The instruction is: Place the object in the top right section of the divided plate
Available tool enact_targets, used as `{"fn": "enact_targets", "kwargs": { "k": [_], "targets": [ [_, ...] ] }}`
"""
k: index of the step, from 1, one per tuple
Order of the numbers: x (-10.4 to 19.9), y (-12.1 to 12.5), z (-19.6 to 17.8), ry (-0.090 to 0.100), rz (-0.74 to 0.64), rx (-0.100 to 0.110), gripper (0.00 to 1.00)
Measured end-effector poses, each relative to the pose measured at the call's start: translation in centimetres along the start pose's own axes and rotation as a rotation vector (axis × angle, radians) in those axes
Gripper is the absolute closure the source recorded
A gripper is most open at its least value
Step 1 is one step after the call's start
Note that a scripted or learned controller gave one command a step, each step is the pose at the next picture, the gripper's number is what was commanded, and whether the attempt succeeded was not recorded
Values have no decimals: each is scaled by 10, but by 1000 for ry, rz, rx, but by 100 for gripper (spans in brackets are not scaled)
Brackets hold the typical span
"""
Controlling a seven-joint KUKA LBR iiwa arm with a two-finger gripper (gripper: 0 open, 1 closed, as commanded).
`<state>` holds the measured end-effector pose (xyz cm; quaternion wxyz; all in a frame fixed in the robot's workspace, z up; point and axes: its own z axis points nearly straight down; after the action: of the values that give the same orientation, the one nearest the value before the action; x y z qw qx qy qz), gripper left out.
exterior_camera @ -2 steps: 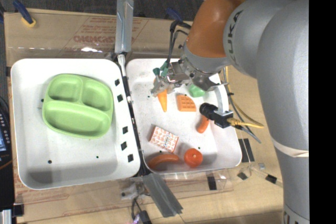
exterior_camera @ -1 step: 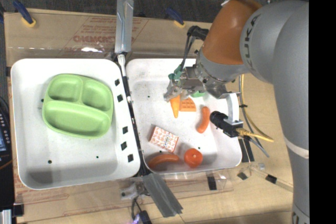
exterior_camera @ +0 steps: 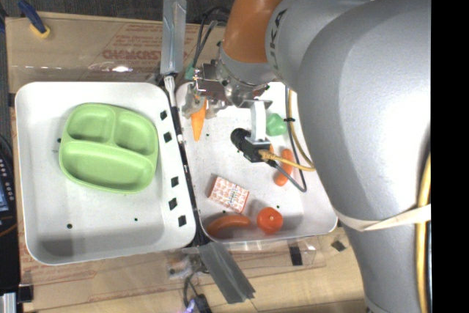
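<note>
A green divided plate lies in the left bin, with two small sections at the top and one long section below. All of its sections hold nothing. My gripper hangs over the top left corner of the right bin, close to the wall between the bins. Directly below it an orange carrot points down the view, its thick end at the gripper. Whether the carrot is gripped or merely lying under the gripper is hidden from this angle.
The right bin also holds a pink patterned box, a red tomato, a reddish-brown piece, a green item and an orange piece. The arm covers the bin's right part.
</note>
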<state>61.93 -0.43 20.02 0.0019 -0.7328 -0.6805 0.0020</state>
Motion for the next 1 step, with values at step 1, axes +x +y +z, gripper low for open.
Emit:
{"fn": "enact_targets", "kwargs": {
  "k": [1],
  "targets": [
    [1,0,-9,-1,-8,3,100]
  ]
}}
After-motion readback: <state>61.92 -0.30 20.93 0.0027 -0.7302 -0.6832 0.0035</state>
